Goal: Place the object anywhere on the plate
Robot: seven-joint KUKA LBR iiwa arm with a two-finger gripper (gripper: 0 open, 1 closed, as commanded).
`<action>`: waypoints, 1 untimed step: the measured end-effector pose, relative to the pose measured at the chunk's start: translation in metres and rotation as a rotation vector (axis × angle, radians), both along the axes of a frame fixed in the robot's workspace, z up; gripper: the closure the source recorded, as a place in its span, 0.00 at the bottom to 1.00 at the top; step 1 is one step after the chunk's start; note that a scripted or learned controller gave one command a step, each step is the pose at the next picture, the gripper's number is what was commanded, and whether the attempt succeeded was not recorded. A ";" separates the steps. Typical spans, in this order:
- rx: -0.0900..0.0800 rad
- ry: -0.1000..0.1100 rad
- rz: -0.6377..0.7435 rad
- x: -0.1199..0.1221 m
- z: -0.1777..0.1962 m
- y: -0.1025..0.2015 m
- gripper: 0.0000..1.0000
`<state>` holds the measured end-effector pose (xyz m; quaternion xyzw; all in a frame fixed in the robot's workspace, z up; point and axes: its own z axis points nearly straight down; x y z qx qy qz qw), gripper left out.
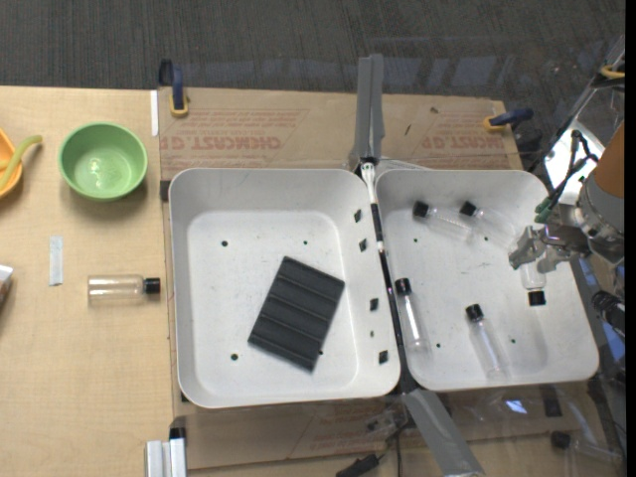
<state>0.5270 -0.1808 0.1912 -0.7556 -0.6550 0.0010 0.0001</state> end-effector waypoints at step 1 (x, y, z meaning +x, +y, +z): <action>-0.001 0.000 0.222 0.113 0.057 0.077 1.00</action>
